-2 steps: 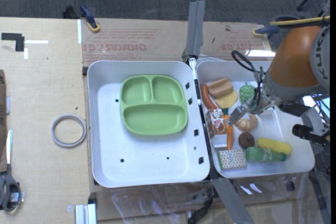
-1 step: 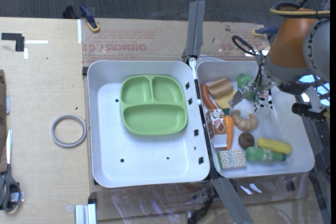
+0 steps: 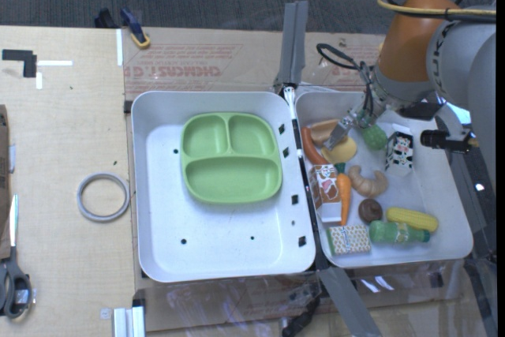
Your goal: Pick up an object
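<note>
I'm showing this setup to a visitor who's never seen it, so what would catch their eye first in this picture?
Probably the green plate, a divided one lying alone in the left bin. Next, the arm's orange band at upper right, with the gripper reaching down into the right bin. That bin is crowded with toy food: a corn cob, a carrot and a small cow-patterned carton among others.

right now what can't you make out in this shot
- Gripper in the right bin: fingers too small and blurred among the toys to tell open from shut.
- Orange piece beside it: partly covered by the gripper, kind unclear.
- Scissors: cut off by the left edge.
- Print on the small box: too small to read.
</note>
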{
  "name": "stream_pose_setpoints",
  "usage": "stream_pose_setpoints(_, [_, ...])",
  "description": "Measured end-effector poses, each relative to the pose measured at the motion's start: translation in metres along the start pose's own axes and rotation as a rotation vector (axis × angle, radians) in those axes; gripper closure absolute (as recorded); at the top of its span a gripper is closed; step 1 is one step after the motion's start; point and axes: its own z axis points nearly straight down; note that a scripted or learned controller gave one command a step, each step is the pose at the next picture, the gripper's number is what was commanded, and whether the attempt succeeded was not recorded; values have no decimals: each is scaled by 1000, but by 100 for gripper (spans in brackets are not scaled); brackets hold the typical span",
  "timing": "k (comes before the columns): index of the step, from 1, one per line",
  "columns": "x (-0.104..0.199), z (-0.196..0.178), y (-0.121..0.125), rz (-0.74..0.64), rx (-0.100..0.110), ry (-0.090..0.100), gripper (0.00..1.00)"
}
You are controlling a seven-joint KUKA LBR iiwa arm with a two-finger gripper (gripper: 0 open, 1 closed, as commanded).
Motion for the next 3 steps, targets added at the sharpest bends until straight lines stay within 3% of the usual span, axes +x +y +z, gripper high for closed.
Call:
stream_pose_setpoints(1, [48,-49,-39,39,0,5,0])
stream_pose_setpoints(2, [85,-28,-116,74,2,7,0])
stream_pose_setpoints(3, [43,-11,-56,-261,-6,1,0])
